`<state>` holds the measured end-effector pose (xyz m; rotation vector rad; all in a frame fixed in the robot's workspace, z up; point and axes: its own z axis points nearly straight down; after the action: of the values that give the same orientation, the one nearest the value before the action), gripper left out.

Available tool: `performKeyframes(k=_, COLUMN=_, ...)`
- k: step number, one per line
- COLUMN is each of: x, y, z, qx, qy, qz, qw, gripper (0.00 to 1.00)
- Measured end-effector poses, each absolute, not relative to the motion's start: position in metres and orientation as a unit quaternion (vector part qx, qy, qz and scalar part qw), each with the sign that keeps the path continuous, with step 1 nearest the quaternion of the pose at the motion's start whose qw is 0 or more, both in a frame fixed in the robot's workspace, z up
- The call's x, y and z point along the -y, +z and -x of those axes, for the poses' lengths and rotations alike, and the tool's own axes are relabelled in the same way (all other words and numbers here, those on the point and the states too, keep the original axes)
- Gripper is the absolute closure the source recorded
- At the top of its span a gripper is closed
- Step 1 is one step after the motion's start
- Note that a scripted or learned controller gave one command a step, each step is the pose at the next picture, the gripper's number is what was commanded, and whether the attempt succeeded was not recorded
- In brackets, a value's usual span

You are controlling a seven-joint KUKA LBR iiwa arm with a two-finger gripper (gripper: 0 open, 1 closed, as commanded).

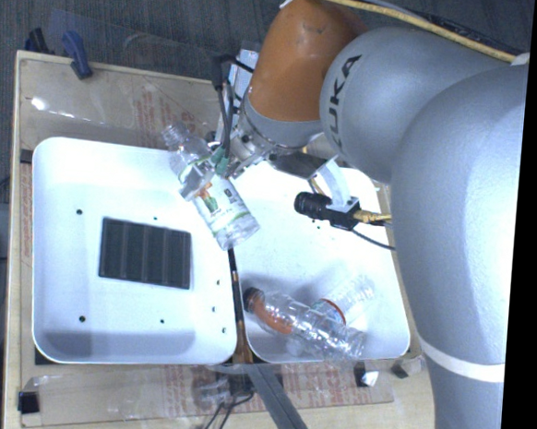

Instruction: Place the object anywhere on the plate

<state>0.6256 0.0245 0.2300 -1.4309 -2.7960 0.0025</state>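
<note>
The gripper [219, 162] hung over the divide between the two bins with a clear plastic bottle [213, 193] clamped slantwise between its fingers. The left bin [58, 239] held the dark ribbed plate [145, 252], well apart from the bottle. Doing this well likely meant carrying the bottle left until it sat over the plate's middle, lowering it close, then releasing. Another clear bottle [311, 319] lay in the right bin [393, 334].

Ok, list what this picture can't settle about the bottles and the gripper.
- Gripper: whether it grips the clear bottle; wrist and glare hide the contact.
- Clear bottle: whether it touches the left bin or hangs above it.
- Right bin: its right side, hidden by the arm.
- Bottles in the right bin: their count; clear plastic overlaps.
</note>
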Motion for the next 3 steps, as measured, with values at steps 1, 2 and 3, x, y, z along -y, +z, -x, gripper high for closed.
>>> performKeyframes(k=1, x=-0.082, y=0.19, z=-0.573, qx=0.933, qy=0.0016, qz=0.359, qw=0.002, gripper=1.0)
performKeyframes(k=2, x=-0.088, y=0.192, z=-0.606, qx=0.911, qy=0.0005, qz=0.412, qw=0.0, gripper=1.0)
performKeyframes(k=3, x=0.002, y=0.21, z=-0.624, qx=0.932, qy=0.0008, qz=0.361, qw=0.0, gripper=1.0)
